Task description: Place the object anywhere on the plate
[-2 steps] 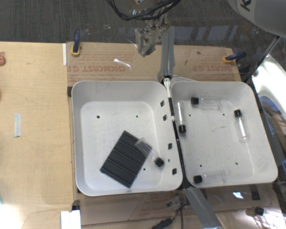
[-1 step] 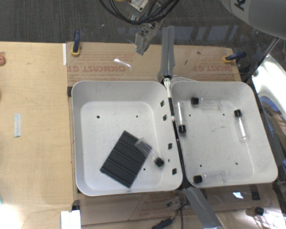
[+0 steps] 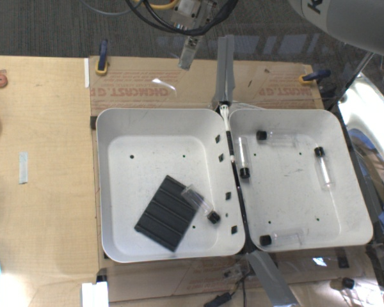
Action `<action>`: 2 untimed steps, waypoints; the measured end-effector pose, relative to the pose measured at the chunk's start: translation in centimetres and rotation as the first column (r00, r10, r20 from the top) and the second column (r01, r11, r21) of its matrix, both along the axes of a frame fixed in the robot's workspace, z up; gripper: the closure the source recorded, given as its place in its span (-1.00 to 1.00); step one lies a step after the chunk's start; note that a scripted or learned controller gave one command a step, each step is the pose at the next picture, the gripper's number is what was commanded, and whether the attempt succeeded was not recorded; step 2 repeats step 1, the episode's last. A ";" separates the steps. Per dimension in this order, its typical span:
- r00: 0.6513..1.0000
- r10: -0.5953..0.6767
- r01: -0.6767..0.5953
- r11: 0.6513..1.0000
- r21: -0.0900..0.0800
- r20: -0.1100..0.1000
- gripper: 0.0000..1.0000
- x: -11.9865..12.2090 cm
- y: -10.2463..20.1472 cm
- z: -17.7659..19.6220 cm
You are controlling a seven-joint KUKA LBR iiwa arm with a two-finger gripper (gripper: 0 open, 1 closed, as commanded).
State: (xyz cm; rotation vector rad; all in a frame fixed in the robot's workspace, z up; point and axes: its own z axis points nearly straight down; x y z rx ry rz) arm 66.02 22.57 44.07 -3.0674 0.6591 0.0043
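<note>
A black ribbed rectangular plate (image 3: 166, 213) lies tilted on the floor of the left bin (image 3: 115, 171), toward its front. A small clear tube with a black cap (image 3: 203, 206) lies at the plate's right corner. Its clear end rests on or against the plate edge, and its black cap sits on the bin floor. My gripper (image 3: 188, 51) hangs high above the cardboard behind the left bin, far from both plate and tube, with cables bunched above it. Nothing is visibly in it.
The right bin (image 3: 345, 171) holds several clear tubes with black caps, one by its left wall (image 3: 243, 160) and one near the right (image 3: 322, 166). A metal divider (image 3: 225, 75) runs between the bins. The grey arm (image 3: 345, 8) looms at the top right.
</note>
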 end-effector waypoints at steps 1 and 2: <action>0.978 0.210 -0.210 0.978 -0.002 -0.001 1.00 0.0 -1.5 -0.1; 0.978 0.210 -0.210 0.978 -0.002 -0.001 1.00 0.0 -1.5 -0.1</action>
